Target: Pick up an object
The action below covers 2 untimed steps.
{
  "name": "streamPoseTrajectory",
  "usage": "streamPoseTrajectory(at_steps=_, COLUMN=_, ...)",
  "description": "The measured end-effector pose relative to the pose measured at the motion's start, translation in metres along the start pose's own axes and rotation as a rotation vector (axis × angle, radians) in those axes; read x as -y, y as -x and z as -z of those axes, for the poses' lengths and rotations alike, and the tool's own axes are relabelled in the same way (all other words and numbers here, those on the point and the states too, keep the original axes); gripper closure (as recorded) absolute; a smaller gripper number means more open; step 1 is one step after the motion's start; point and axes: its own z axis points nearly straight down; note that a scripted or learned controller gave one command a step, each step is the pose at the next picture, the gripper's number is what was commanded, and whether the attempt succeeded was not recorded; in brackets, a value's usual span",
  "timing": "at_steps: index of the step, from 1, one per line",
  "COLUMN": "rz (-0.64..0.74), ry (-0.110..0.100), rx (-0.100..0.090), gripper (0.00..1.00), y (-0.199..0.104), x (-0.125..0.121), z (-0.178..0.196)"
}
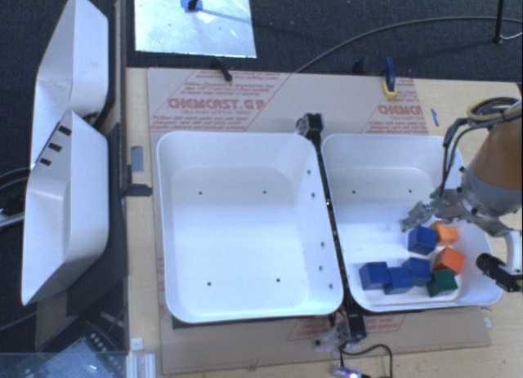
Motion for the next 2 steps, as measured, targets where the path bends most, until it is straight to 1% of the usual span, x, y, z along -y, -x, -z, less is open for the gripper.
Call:
streamPoseTrajectory(at_steps=1, rz=0.001, ry=0.005, rx=0.0, gripper=1.0, y=-0.0005, x=-0.0014, z=0.0021)
streamPoseTrajectory(at_steps=2, rz=0.002, ry=0.002, rx=-0.003, gripper=0.0, y=-0.0023, x=-0.0011, z=0.0001)
